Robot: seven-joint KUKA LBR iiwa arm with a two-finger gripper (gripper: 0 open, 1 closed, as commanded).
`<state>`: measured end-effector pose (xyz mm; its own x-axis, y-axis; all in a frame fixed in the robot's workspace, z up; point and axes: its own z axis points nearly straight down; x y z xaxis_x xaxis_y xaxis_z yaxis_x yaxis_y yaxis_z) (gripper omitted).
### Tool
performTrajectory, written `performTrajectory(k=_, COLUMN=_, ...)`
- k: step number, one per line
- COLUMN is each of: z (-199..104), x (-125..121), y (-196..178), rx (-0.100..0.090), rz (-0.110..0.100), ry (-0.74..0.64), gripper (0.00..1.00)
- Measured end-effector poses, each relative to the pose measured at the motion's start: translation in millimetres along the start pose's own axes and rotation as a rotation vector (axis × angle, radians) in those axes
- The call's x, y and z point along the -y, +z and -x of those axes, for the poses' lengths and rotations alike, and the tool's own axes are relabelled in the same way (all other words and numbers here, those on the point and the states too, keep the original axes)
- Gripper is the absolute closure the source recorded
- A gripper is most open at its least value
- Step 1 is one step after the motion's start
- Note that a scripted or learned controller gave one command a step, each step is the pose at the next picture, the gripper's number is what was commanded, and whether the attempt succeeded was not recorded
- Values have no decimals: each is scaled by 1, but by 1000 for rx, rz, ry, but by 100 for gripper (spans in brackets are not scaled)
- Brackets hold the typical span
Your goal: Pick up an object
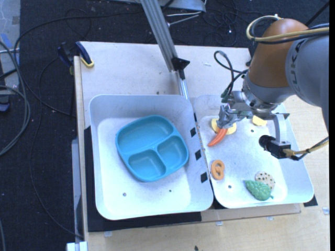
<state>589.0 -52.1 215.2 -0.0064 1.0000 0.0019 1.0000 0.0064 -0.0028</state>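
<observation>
Green leafy toy [259, 190] and pretzel [218, 169] lie near; claw [226, 120] pinches orange carrot [218, 136] beside yellow piece [215, 123].

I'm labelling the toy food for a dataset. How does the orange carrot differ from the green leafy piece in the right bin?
The carrot is orange, long and tapered; the green leafy piece is green, short and lumpy. The carrot lies slantwise near the bin's left wall, right at the gripper; the green piece sits by the near edge, away from the gripper, beside a speckled cookie. Both lie in the right bin.
</observation>
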Motion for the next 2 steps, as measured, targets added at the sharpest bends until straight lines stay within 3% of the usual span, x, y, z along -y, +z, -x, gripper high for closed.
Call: performTrajectory(k=2, z=-99, x=27, y=-20, rx=-1, rz=2, ry=-2, gripper=100)
